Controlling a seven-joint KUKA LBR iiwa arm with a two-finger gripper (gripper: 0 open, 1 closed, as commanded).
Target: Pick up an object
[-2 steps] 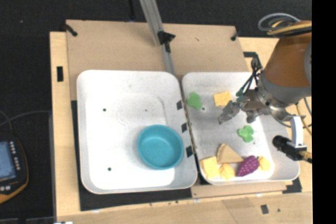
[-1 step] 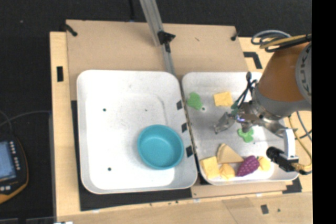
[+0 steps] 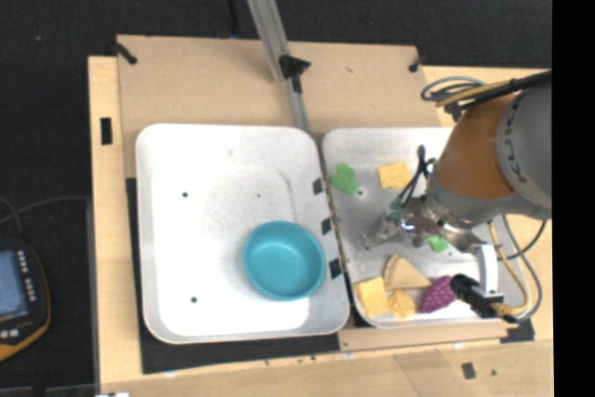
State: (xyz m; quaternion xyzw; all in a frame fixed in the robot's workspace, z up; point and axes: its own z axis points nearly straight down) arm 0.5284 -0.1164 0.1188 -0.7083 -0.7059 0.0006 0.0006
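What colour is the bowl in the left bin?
The bowl is light blue, almost turquoise. The camera view above the bench shows it.

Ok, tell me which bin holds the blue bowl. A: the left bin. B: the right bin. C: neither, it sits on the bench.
A: the blue bowl rests inside the left bin, near its lower right corner, while the yellow and green pieces lie in the right bin.
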